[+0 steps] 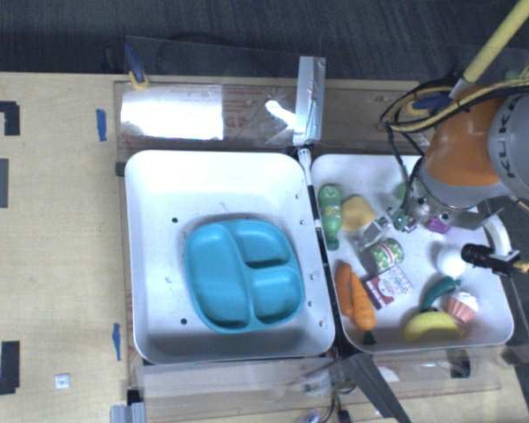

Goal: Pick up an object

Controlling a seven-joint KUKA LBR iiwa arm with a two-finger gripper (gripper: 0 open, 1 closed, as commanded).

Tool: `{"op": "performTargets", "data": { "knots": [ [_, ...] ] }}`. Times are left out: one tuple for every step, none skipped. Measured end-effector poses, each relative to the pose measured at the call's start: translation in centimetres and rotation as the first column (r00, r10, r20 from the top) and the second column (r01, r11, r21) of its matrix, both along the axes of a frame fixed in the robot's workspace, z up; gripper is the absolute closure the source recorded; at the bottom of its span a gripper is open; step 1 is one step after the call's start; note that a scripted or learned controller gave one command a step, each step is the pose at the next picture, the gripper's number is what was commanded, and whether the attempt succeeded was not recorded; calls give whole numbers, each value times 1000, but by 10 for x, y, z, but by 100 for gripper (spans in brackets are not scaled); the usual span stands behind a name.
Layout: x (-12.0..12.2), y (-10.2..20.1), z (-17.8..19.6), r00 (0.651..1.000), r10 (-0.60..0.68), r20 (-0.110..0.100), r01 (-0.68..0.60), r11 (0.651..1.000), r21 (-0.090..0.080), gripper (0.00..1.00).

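two white bins: left bin holds a light blue divided tray. right bin holds mixed colours: green bottle with a lighter green label, pale yellow lump, orange carrot with a darker reddish top, yellow banana, dark green/teal piece, pink-and-white cupcake-like item, small can with green and white label, red-and-white printed packet, small purple bit, possibly a toy, too blurred. arm grey with orange band. bench light tan wood with blue tape marks and black corner markings.
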State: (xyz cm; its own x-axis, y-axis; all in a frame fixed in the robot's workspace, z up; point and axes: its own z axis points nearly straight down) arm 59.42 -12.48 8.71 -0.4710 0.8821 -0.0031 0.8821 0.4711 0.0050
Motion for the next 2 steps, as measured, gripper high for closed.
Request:
{"op": "performTargets", "data": {
  "knots": [
    [-64, 22, 1, 986, 165, 2, -165, 986, -1, 0],
    [-62, 22, 13, 986, 163, 11, -163, 987, -2, 100]
  ]
}}
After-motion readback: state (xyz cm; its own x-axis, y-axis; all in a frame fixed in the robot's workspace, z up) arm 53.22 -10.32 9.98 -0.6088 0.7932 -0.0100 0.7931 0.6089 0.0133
